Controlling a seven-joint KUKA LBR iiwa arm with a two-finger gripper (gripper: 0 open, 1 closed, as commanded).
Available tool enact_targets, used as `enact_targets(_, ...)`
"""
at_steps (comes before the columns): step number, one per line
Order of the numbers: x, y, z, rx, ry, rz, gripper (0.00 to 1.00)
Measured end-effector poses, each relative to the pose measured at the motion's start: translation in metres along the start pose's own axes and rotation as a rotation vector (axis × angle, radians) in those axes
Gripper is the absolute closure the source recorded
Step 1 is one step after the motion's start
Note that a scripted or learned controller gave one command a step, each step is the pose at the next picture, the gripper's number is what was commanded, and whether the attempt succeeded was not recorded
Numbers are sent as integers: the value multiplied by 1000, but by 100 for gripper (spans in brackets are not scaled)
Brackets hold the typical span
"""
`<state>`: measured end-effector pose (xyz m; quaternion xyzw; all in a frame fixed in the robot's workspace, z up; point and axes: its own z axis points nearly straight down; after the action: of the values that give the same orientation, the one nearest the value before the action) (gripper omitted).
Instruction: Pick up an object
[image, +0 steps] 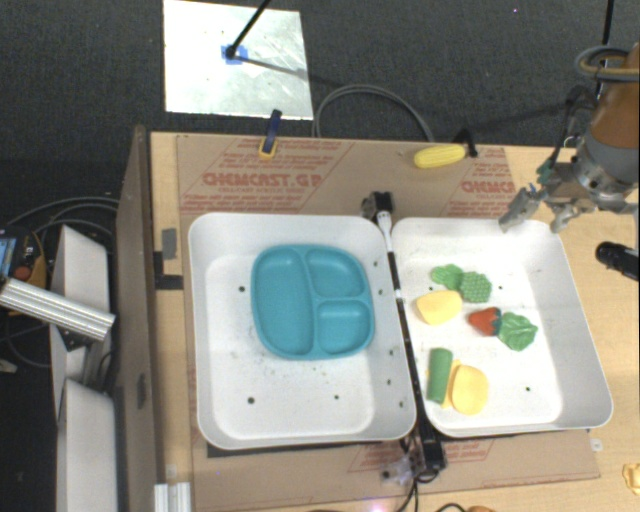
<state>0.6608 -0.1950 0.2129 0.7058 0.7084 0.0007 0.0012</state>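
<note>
Several toy foods lie in the right bin (565, 300): two green bumpy pieces (461, 281), a yellow chunk (438, 306), a red piece (484, 320), a green leafy piece (517, 331), a green cylinder (438, 374) and a yellow rounded piece (468, 389). My gripper (537, 213) hangs over that bin's far right corner, up and to the right of the foods. It is open, its two fingers are spread apart, and nothing is between them.
The left bin (215, 330) holds a blue divided plate (311, 300). A yellow banana-shaped item (438, 155) and a yellow-handled clamp (268, 147) sit on the cardboard behind the bins. A black divider (398, 300) runs between the bins.
</note>
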Motion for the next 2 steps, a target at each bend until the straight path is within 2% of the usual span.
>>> enact_targets(1,70,-32,131,6,4,-4,0)
enact_targets(2,46,-47,128,3,0,3,0)
